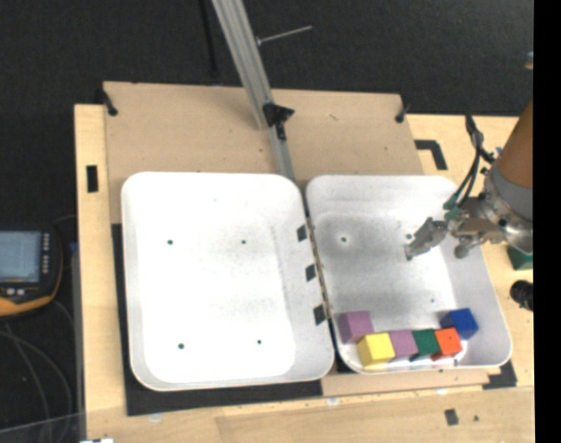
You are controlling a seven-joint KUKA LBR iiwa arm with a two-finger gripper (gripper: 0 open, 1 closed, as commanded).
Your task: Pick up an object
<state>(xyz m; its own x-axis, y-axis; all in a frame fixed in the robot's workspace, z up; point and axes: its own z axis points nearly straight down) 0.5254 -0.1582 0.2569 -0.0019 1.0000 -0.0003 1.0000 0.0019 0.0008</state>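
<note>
Camera view, top-down at a slant: two white bins side by side on the wooden counter (244, 127). Left bin (216, 280) has bare floor w/ a few dark dots. Right bin (391, 210) holds all the blocks, bunched along its near edge: purple block (356, 325) furthest left, yellow block (376, 348) just beside it, then a lighter purple block (403, 343), green block (425, 342), orange block (447, 341) and blue block (459, 321) toward the near-right corner. They look to be touching one another in a row, tho edges blur.

Arm comes in from the right; claw (437, 239) hangs over the right bin's far-right part, well apart from the blocks. Its fingers look spread, approx open, nothing between them. Grey pole (248, 58) slants across the counter's far side. Handheld screen device (17, 264) sits off the counter, left.
</note>
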